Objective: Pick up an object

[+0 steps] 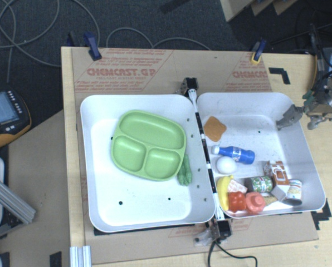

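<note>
Dark carpet with loops of grey cable surrounds the desk (155, 71), a pale board printed with red lettering and held by blue clamps (91, 44) at its far edge. Two shallow white bins sit side by side on it, touching along a black seam in the middle.

In the left bin (99, 193) lies a green divided plate (148, 144), tilted slightly, with three compartments. A small green leafy piece (185, 170) rests just beside the plate's right edge, against the bin wall.

The right bin (249, 102) holds the loose objects. A round brown cookie-like piece (214, 128) lies near its left wall. Below it a blue bottle (237, 154) with a white cap lies on its side, and a white ball (226, 165) sits just beside the bottle. Along the near wall a yellow banana (223, 191), a red tomato-like piece (237, 201), a red-orange bottle (255, 203), a small green can (262, 183) and two small cartons (277, 172) crowd together, several touching.

The tool (320, 109) hangs at the right rim of the right bin, above its far right corner and well apart from the cluster of objects. A grey part juts from it over the bin's edge. Nothing sits between its fingers; whether they are spread or pressed together I cannot tell at this size and angle.
</note>
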You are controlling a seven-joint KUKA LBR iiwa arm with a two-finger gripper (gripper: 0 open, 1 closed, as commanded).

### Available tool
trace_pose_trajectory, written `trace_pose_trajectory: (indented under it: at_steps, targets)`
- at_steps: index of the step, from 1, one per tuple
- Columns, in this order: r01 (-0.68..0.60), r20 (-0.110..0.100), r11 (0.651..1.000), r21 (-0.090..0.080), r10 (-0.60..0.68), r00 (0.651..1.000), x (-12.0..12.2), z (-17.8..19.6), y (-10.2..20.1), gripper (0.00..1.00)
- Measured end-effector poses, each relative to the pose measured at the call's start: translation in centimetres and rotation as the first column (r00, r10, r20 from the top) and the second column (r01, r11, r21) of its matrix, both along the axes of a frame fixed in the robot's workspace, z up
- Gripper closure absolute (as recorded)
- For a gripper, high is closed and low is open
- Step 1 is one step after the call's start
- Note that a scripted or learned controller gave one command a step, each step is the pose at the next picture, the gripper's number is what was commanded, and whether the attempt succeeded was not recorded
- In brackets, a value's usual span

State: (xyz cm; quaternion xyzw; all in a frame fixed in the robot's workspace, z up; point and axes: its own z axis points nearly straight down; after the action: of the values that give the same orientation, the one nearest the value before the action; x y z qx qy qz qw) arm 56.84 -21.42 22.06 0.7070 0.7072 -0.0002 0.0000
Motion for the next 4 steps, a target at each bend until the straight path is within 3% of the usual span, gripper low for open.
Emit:
trace_pose_trajectory:
  at_steps: [1, 2, 3, 4]
  targets:
    - [-0.001, -0.001, 1.000, 0.001, 0.001, 1.000, -2.2, -4.7, 5.6, 0.00]
    - [-0.001, -0.002, 1.000, 0.002, 0.001, 1.000, -2.0, -10.8, 11.3, 0.00]
    - [0.001, -0.001, 1.000, 0.001, -0.001, 1.000, -3.5, -13.6, 9.7, 0.00]
    - [0.001, -0.001, 1.000, 0.000, -0.001, 1.000, -9.0, -13.6, 6.7, 0.00]
